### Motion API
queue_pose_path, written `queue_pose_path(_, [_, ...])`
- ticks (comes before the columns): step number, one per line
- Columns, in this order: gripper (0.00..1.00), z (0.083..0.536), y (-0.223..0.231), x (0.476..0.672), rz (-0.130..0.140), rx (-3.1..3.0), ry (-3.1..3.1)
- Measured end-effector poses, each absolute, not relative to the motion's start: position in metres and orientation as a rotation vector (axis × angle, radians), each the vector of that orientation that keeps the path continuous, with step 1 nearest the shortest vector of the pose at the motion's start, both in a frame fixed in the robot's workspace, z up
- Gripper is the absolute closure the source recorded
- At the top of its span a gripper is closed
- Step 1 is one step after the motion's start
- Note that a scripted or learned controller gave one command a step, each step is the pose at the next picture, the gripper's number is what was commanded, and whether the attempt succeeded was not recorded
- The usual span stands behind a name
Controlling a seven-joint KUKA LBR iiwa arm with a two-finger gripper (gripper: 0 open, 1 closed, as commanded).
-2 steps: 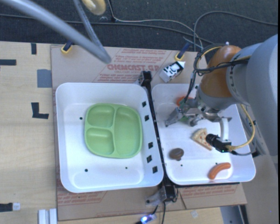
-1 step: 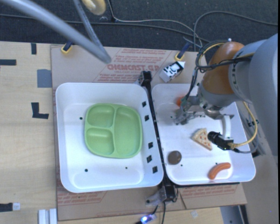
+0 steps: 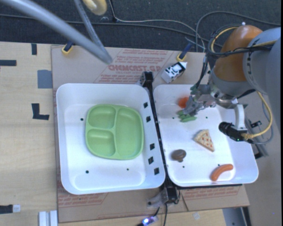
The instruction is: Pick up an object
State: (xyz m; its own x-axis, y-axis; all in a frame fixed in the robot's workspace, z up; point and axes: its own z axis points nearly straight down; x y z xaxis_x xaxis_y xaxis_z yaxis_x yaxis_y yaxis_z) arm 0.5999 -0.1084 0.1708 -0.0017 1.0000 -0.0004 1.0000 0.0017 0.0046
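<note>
1. Camera view: gripper (image 3: 194, 106) low in the right bin (image 3: 245, 140), over a green piece (image 3: 187, 118) beside an orange piece (image 3: 183, 101); grip unclear.
2. Pizza slice (image 3: 204, 140), brown disc (image 3: 179, 155), sausage (image 3: 221, 171) lie apart.
3. Left bin (image 3: 68, 140) holds a green plate (image 3: 114, 131).
4. Cardboard (image 3: 132, 62) lettering reads "CHEMCAST".

One fixed overhead camera looks down slantwise on both bins (image 3: 61, 140).

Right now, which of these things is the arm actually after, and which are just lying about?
Likely in play:
pincer
green piece under it
orange-red piece beside it

Just lying about:
pizza slice
brown round piece
sausage
green divided plate in the left bin
</note>
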Motion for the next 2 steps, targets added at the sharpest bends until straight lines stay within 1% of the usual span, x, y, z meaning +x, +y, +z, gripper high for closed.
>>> queue_pose_path(1, [1.00, 0.224, -0.098, 0.603, 0.005, 2.216, 2.222])
queue_pose_path(2, [1.00, 0.266, -0.099, 0.604, 0.002, 2.219, 2.222])
